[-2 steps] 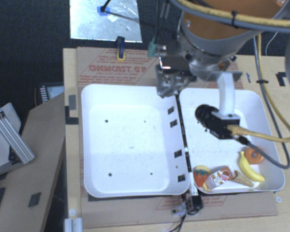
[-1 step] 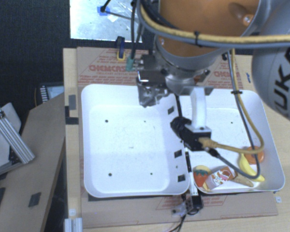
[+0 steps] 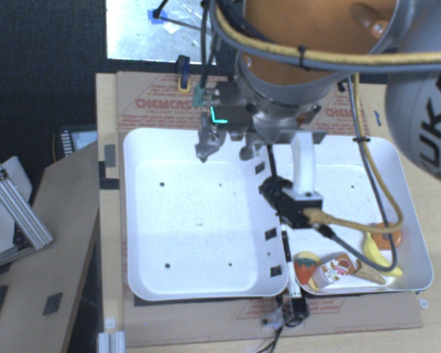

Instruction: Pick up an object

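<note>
Two white bins side by side: left bin (image 3: 191,226) and right bin (image 3: 353,175), sitting on a brown cardboard sheet (image 3: 151,101) with red print.

Object count: all the loose items sit in the right bin's near corner. One yellow banana (image 3: 380,254), curved, by the right wall. One orange item (image 3: 388,235) just behind it, partly hidden by the banana and the hose (image 3: 375,190), can't tell what it is. One orange-and-white packet (image 3: 325,269) with a tan strip running from it toward the banana. So three things as far as I can tell, bunched close, some touching.

One arm, orange band filling the top of the view, wrist hanging over the divider between the bins.

Gripper (image 3: 226,151): two fingers pointing down over the far edge of the left bin, near the far right corner. One fingertip (image 3: 203,153) is well apart from the other, so the claw stands open at a moderate gap. Nothing between the fingers, nothing touched as far as I can see. The objects are well apart from it, across the divider.
</note>
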Available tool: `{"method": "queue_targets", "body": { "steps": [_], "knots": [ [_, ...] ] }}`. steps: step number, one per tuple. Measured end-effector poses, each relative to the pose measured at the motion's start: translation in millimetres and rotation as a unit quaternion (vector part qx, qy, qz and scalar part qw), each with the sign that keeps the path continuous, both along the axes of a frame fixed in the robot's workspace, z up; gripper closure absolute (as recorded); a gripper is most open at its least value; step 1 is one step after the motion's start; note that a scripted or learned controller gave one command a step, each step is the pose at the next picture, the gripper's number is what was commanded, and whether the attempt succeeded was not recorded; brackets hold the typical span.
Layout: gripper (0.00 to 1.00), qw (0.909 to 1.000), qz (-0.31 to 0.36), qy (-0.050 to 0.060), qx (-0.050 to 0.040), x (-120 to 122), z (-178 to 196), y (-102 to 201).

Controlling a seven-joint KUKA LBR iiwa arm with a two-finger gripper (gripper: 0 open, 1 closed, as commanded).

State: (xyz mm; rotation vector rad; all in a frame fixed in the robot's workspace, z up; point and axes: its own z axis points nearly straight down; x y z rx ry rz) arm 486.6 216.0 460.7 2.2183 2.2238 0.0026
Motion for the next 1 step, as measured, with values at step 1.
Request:
{"method": "queue_targets", "body": {
  "steps": [1],
  "knots": [
    [0.0,1.0,0.002,-0.004,0.0023,-0.1,79.2,19.2]
  ]
}}
